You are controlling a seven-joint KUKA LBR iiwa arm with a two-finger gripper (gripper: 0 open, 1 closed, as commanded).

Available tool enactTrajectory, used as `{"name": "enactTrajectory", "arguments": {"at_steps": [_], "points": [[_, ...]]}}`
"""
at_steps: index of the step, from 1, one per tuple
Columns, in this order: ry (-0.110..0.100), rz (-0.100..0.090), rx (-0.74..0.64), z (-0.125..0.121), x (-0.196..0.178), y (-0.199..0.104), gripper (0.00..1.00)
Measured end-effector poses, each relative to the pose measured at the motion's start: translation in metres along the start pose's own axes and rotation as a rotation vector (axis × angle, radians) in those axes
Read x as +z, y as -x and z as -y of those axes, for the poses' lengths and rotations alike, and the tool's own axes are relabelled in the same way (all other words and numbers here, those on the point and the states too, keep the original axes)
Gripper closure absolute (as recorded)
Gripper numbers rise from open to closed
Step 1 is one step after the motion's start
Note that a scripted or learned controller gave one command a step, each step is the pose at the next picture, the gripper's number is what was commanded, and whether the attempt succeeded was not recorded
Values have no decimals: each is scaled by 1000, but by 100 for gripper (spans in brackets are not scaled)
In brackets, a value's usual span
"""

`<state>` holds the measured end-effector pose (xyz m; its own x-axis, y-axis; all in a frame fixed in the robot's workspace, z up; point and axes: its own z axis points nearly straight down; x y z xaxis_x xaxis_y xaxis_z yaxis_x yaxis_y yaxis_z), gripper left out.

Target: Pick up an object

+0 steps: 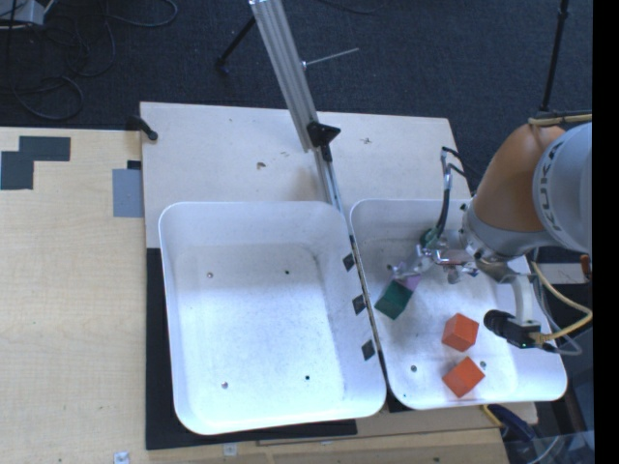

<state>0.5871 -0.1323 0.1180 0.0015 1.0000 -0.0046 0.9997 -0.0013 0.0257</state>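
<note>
From my screen I saw the arm (pixel 542 187) reaching in from the right over the right bin (pixel 503 390), its orange band above the wrist. The gripper (pixel 411 274) sat low inside that bin, near its left wall. I could not tell whether the fingers were spread or pressed together; they were too small and cluttered to read. A green block (pixel 393 301) lay tilted on the bin floor just below the gripper tip, so close that I could not say whether they touched. Two orange blocks rested further right: the upper orange block (pixel 460 333) and the lower orange block (pixel 463 376), near each other but apart. The left bin (pixel 184 230) stood beside it on the counter (pixel 222 153).
</note>
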Motion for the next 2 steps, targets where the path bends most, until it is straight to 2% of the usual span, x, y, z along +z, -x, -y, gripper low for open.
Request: {"name": "enactTrajectory", "arguments": {"at_steps": [1, 2], "points": [[-4, 0, 1, -16, 6, 9, 0], [-24, -5, -2, -6, -25, -4, 0]]}}
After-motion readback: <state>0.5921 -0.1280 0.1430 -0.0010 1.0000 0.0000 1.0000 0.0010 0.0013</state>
